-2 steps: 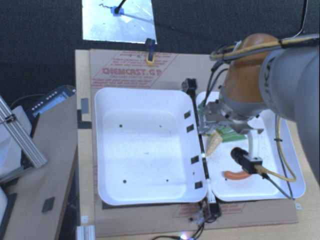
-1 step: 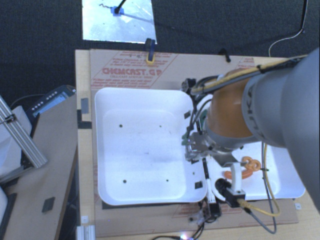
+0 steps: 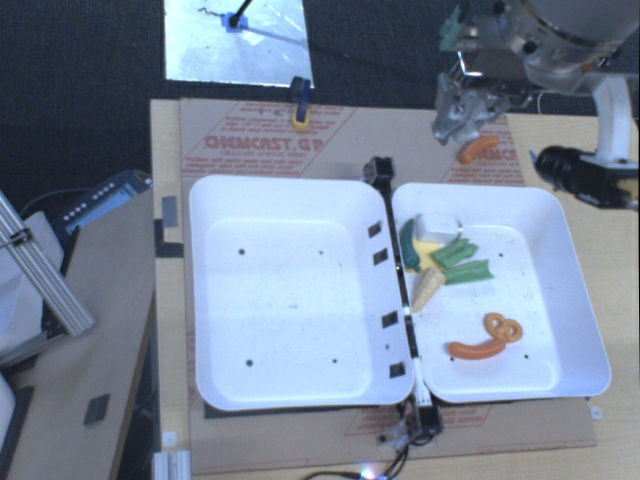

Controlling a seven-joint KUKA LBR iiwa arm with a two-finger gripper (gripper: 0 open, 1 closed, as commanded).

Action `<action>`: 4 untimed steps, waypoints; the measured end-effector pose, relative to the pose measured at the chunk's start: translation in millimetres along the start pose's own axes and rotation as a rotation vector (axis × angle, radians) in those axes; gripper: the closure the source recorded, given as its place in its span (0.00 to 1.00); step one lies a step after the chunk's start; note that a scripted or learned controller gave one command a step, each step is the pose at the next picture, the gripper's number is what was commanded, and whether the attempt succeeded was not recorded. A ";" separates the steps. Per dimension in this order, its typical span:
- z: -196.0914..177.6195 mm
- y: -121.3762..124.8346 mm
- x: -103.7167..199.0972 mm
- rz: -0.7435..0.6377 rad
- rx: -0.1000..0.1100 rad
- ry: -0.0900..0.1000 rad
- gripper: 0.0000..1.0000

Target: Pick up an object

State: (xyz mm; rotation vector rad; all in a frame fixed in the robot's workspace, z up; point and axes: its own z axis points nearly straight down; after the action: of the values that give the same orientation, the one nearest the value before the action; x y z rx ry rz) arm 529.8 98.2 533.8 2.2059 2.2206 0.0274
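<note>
The gripper (image 3: pixel 462 128) hangs high at one o'clock above the right bin (image 3: pixel 570 258), with an orange sausage (image 3: pixel 479 149) between its fingers (gripped, by the look of it). Other food lies loose in that bin: green beans (image 3: pixel 462 260), a pretzel (image 3: pixel 503 327), another sausage (image 3: pixel 476 349).
</note>
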 end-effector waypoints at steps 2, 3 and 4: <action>40.3 139.0 -117.6 0.009 0.017 -0.007 1.00; 148.2 133.4 -46.2 -0.002 0.027 -0.003 1.00; -9.2 138.1 26.1 -0.006 0.000 0.001 1.00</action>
State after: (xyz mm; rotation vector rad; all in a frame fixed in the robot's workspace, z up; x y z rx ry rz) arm 667.5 125.1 545.9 2.1998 2.2279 0.0289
